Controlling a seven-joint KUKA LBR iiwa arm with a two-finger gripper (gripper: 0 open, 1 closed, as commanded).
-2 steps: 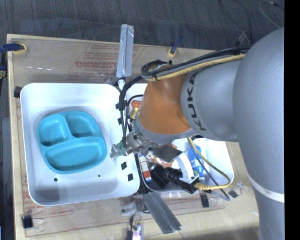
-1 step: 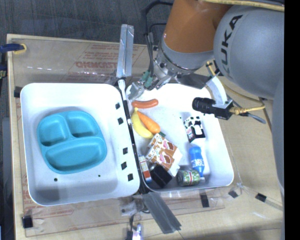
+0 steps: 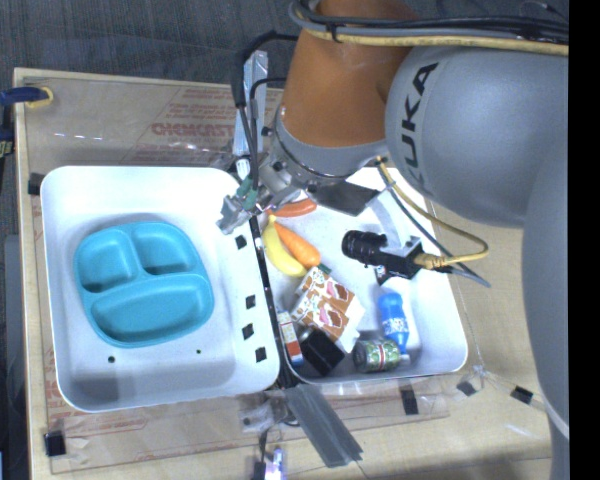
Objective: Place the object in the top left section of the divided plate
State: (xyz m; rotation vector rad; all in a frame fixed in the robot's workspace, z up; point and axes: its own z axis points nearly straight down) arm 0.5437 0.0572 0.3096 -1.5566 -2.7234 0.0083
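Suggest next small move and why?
Probably lower the pincer onto the carrot just below it in the right bin. The blue plate in the left bin holds nothing in its top left section.

The arm point(image 3: 480, 118) bears "KUKA" letters, partly seen; faint red print on the bench sheet point(image 3: 180, 118) is unreadable.

Robotics lab test bench, from what I see.
KUKA arm point(image 3: 460, 118) with exposed cables, two white bins point(image 3: 70, 368) on a taped-down board point(image 3: 130, 118), blue clamp point(image 3: 20, 96) at its corner.
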